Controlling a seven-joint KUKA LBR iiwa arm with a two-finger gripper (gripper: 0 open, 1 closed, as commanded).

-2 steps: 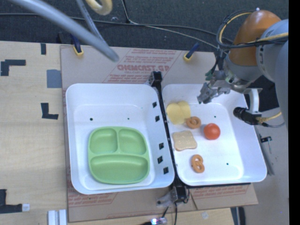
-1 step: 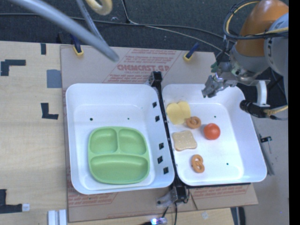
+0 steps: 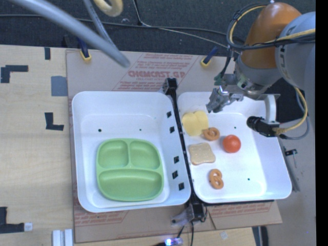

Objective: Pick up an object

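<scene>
— Camera view first: what are the big things?
— Two white bins side by side. The left bin (image 3: pixel 82 137) holds a green divided plate (image 3: pixel 129 169). The arm (image 3: pixel 274 40) reaches over the right bin (image 3: pixel 266 183).
— And the gripper?
— The gripper (image 3: pixel 215 104) hangs above that bin's far edge; I cannot tell how its fingers stand, and nothing shows between them.
— The smaller pieces?
— A yellow cheese wedge (image 3: pixel 195 123) just below it, a toast slice (image 3: pixel 201 153), a red tomato (image 3: pixel 231 144), and two pretzels (image 3: pixel 210 134) (image 3: pixel 216 178).

Robot lab: white bins (image 3: pixel 82 137), cables (image 3: pixel 169 29), cardboard-covered bench (image 3: pixel 154 70).
</scene>
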